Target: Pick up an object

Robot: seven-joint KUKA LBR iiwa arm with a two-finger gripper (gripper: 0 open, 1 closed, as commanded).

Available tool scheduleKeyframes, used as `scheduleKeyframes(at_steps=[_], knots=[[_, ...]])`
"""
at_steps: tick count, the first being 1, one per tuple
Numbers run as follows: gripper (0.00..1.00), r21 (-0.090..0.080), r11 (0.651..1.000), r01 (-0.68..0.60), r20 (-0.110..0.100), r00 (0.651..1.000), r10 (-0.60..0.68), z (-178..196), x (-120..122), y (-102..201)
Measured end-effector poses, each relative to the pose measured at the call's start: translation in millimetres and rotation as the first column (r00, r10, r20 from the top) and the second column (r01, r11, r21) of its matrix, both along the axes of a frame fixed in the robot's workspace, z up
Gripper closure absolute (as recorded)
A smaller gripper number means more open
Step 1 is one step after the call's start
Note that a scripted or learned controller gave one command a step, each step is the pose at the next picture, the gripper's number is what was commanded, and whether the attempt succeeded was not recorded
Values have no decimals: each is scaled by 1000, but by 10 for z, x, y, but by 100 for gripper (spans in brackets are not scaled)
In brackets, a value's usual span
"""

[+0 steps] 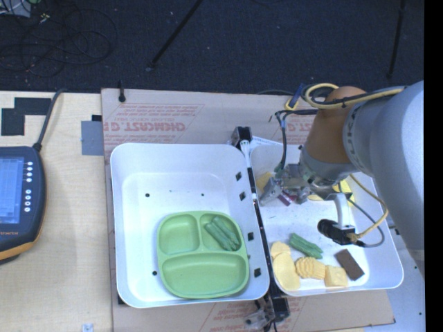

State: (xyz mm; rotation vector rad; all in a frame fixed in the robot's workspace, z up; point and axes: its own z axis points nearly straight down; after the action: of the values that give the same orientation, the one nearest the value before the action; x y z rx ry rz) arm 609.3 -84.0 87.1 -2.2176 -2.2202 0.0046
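Pale worktop (69, 282) under cardboard sheet, dark floor behind; gripper (285, 189), finger state indiscernible, low in right bin (387, 272), whose near corner holds yellow food pieces (304, 267), green bean (305, 245), brown block (349, 264).

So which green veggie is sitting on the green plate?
The bean in the plate's upper right compartment, in the left bin. The other bean lies on the right bin's floor beside yellow pieces.

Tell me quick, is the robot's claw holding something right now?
Gripper: low over the right bin, near its left wall; cannot be told whether it is open, shut or holding anything.
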Motion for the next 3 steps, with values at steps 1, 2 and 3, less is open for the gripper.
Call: scheduleKeyframes(at_steps=[1,2,3], knots=[[0,-6,1000,5,11,1000,-5,704,257,-1355],[0,-4,1000,-2,6,1000,2,186,358,-1273],[0,0,1000,1,4,1000,-1,616,178,-1284]])
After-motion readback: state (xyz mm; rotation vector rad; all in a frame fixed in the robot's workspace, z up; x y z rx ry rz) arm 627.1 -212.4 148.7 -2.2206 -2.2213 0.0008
